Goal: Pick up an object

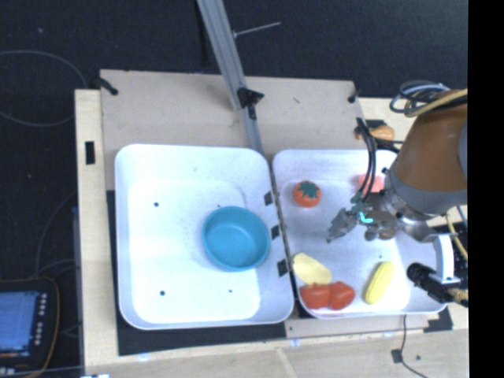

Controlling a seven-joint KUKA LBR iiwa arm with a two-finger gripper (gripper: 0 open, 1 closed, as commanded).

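Approach step: the gripper [340, 228], fingers spread and holding nothing, hangs mid right bin [331, 162]; next, descend onto the tomato toy [307, 193] near the bin's far-left corner.

Two white bins [134, 211], one blue bowl [235, 238], one tomato [307, 194], two yellow pieces [379, 282], one red piece [327, 295]

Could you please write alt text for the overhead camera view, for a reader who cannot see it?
A grey robot arm's two-finger gripper hovers over the right shallow white bin, among a small red tomato toy, a pale yellow piece, a red block and a yellow corn-shaped toy. The left shallow white bin holds a round blue bowl.
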